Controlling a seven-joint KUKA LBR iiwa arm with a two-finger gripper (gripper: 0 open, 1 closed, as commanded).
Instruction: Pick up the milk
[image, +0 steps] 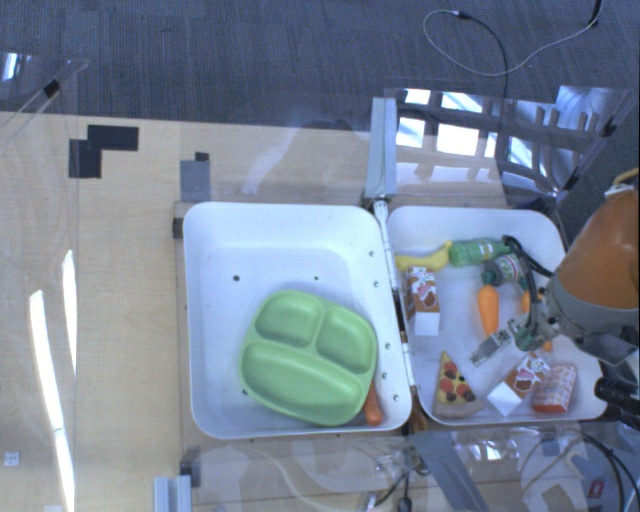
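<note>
Right bin: gripper low, claw state cannot tell, nothing visibly held. Milk lies by left wall, apart. Approach step; next needs shifting left over carton, then descending.

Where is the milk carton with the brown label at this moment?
The milk carton lies in the right bin, near its left wall, just below the banana and left of the carrot.

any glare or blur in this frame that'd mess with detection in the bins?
Camera view: bright window reflections on the metal frame behind the right bin; pale glare streak on the bench at left; arm soft-edged; both bins evenly lit, milk carton small but readable.
</note>
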